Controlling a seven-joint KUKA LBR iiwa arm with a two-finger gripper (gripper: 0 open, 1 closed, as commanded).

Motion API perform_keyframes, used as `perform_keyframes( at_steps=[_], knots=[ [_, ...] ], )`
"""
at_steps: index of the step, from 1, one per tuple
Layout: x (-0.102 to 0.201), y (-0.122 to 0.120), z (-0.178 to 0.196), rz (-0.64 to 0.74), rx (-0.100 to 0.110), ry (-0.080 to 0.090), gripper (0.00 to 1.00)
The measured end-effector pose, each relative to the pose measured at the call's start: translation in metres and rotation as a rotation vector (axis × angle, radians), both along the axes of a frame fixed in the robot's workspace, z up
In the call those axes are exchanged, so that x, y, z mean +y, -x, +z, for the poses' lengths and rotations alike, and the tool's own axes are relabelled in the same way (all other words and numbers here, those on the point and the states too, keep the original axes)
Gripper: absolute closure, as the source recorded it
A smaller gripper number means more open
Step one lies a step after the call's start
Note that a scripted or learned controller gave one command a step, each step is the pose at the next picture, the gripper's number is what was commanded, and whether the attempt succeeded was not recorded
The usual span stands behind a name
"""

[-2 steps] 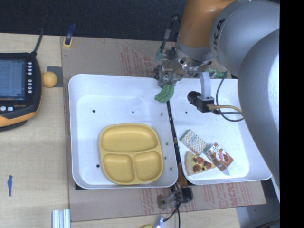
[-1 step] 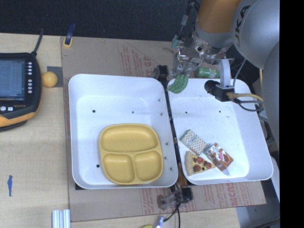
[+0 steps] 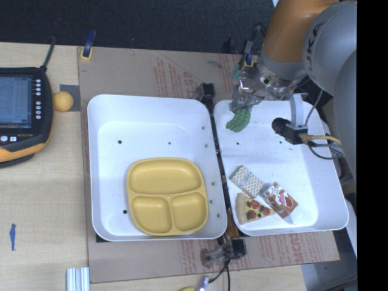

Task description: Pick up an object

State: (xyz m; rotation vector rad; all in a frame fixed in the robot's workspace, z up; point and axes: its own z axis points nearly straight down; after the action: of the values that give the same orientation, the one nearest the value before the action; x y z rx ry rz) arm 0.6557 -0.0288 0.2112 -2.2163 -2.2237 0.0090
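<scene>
The tool (image 3: 245,102) hangs over the far left corner of the right-hand bin (image 3: 315,180), and a small green object (image 3: 239,120) dangles from its tips — the upper end of the piece appears pinched between the narrowed fingers, while its lower end sits close to the bin floor, so I judge it barely lifted, if at all clear. Gripping it by the top edge makes sense: the thing looks soft and flat, and a pinch from above needs no room beside the bin wall just next to it. The other candidates lie well apart at the near end of the same bin — a patterned packet (image 3: 247,179), a pizza-slice toy (image 3: 253,209) and a red printed packet (image 3: 280,200), touching or overlapping one another, which would make a clean grasp there harder. The left-hand bin (image 3: 109,162) holds a yellow divided tray (image 3: 167,194), too broad for such fingers. A pendant (image 3: 21,113) and an orange ball (image 3: 63,100) rest on the tabletop (image 3: 36,223), outside the work.
</scene>
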Motion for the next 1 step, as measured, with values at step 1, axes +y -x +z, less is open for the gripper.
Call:
perform_keyframes(
  at_steps=[1],
  knots=[
    [-0.0475,-0.0002,-0.0195,0.000,0.000,0.000,1.00]
  ],
)
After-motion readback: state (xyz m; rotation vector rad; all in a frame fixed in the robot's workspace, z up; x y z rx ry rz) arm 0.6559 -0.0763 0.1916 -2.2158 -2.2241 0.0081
